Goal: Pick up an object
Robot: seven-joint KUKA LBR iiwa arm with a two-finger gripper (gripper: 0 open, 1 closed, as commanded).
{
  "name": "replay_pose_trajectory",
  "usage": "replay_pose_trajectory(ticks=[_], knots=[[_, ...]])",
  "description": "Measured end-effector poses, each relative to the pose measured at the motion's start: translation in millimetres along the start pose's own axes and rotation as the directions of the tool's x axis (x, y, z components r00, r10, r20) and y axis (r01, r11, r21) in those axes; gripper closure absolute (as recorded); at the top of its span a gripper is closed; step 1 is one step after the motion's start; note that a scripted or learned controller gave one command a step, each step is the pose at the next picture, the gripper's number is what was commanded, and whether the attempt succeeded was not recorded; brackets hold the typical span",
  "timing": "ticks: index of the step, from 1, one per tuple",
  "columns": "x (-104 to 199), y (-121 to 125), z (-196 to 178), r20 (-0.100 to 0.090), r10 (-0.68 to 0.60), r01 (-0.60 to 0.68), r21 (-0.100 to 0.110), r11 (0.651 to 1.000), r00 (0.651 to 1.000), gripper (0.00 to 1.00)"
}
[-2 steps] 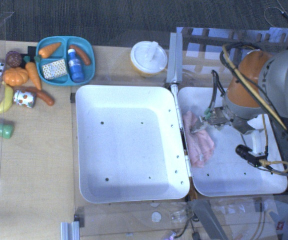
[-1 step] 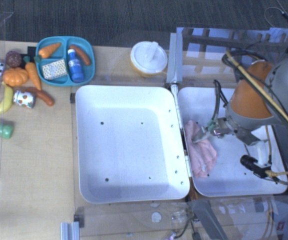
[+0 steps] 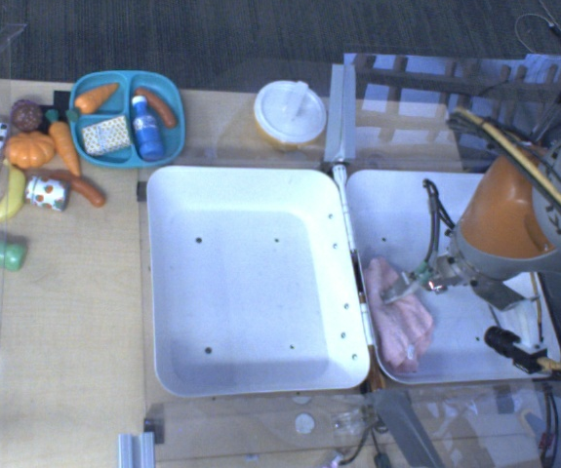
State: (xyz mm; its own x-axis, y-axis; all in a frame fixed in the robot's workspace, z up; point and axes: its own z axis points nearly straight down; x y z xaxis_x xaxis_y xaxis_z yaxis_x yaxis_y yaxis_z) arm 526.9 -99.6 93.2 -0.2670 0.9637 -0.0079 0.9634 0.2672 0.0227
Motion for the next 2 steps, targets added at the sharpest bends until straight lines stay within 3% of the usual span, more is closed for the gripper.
replay_pose_trajectory(ticks=[1,2], knots=[[-3,44,2,-0.001,0.189,-0.189,0.006,0.982,0.982,0.00],[37,23,-91,0.002,0.440,-0.440,0.021,0.898,0.898,0.00]])
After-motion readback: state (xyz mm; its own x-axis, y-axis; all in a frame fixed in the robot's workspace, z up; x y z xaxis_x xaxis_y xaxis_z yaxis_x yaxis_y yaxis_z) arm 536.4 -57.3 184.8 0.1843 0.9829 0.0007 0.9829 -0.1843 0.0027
